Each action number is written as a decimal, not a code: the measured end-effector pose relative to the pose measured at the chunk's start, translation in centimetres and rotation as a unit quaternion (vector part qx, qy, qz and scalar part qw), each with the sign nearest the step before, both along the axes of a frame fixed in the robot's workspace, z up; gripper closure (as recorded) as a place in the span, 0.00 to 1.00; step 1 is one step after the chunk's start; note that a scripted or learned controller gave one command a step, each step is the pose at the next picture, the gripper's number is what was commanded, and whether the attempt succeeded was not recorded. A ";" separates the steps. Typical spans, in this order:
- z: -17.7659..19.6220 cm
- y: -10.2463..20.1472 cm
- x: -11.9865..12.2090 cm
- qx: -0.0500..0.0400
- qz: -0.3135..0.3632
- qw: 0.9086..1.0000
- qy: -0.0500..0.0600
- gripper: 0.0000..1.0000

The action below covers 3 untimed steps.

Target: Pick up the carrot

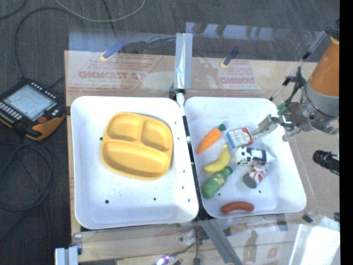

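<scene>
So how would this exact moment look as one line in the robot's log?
gripper: over right bin, near small carton | carrot: lying in right bin, not held | yellow tray: left bin

In the right bin point(287, 195) the carrot point(209, 139) lies at the left, behind the banana point(218, 162) and the bottle point(215, 183). A carton point(239, 137) sits right of the carrot, a can point(255, 176) nearer the front, a sausage point(237, 207) frontmost. My gripper point(265, 127) hovers just right of the carton. A divided tray point(137, 144) rests in the left bin point(88, 203).
</scene>
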State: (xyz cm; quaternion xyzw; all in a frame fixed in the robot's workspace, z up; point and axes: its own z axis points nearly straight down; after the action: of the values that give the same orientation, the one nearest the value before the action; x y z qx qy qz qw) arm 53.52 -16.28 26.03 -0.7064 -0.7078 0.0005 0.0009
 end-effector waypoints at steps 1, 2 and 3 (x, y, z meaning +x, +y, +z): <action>-6.8 5.8 6.1 -0.001 -0.026 1.000 0.000 0.00; -15.3 6.5 9.5 -0.002 0.004 1.000 -0.007 0.00; -15.9 6.5 7.3 -0.006 0.062 0.998 -0.020 0.00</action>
State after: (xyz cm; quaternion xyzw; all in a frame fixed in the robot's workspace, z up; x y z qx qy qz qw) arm 60.78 -9.74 10.13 -0.6608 -0.7503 -0.0093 -0.0182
